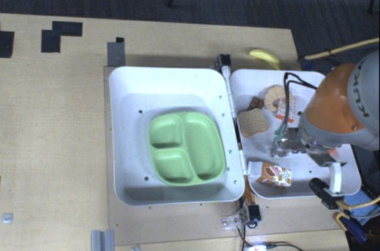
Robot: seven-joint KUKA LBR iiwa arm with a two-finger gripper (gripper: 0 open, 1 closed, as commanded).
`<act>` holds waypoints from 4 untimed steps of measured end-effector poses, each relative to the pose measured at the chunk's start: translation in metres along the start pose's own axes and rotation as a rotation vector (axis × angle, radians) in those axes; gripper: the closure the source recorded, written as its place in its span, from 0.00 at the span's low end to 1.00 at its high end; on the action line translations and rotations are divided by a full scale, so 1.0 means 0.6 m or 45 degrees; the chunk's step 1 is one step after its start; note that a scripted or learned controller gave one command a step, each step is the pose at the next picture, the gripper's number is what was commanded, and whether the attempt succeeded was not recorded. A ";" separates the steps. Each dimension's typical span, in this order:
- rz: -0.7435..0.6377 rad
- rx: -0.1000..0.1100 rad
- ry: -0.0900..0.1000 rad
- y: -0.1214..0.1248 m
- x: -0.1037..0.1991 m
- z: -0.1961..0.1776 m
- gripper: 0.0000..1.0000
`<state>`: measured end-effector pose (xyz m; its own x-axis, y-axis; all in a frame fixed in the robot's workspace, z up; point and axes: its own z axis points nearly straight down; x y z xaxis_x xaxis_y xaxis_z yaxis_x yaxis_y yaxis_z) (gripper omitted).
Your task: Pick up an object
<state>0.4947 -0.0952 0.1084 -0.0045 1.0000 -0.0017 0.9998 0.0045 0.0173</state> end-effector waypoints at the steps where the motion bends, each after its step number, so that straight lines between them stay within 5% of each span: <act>1: 0.000 0.001 0.000 0.000 0.000 0.000 0.00; 2: -0.004 -0.004 0.001 0.003 0.001 -0.017 1.00; 3: -0.003 -0.004 0.001 0.003 0.001 -0.017 0.00; 4: 0.006 0.014 0.001 -0.011 0.014 0.036 0.00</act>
